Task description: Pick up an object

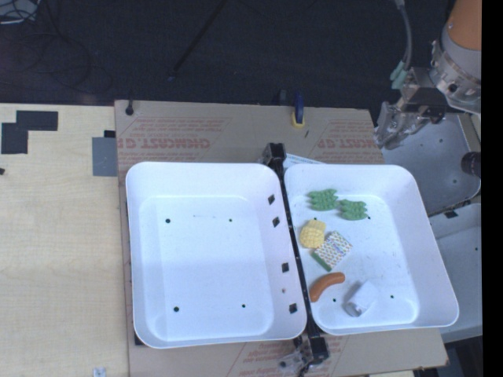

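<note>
The right bin [428,234] holds several small items: two green leafy pieces [322,199] [353,209], a yellow corn piece [312,233], a white-and-green waffle-patterned block [333,249], an orange sausage [326,286] and a grey-white object [356,299]. My gripper [391,132] hangs at the upper right, above the bench and beyond the right bin's far corner, well away from all the items. Nothing shows between its fingers.
The left bin [141,234] lies beside the right one, joined by a black clamp strip [284,242]. Both rest on a cardboard sheet [196,132]. A blue-and-yellow clip [299,115] stands at the sheet's far edge. Cables hang by the arm.
</note>
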`<state>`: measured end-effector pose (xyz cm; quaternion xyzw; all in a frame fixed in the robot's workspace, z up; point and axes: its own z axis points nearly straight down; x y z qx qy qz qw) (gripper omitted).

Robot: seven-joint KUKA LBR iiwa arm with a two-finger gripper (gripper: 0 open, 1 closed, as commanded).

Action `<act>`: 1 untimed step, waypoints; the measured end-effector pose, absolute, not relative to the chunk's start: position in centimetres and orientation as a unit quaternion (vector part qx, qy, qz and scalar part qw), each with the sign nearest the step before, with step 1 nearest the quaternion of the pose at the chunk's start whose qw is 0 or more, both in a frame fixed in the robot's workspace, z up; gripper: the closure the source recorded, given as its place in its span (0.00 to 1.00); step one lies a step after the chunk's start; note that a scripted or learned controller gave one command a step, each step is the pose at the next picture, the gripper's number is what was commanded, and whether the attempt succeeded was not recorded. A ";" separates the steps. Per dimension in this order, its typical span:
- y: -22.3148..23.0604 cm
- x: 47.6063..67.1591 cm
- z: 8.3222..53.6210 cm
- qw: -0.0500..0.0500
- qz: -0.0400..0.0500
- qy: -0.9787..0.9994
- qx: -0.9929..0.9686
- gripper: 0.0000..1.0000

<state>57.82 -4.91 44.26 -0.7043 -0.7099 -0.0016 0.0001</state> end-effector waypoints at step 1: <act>1.4 54.2 48.7 0.000 -0.001 -0.710 -0.705 1.00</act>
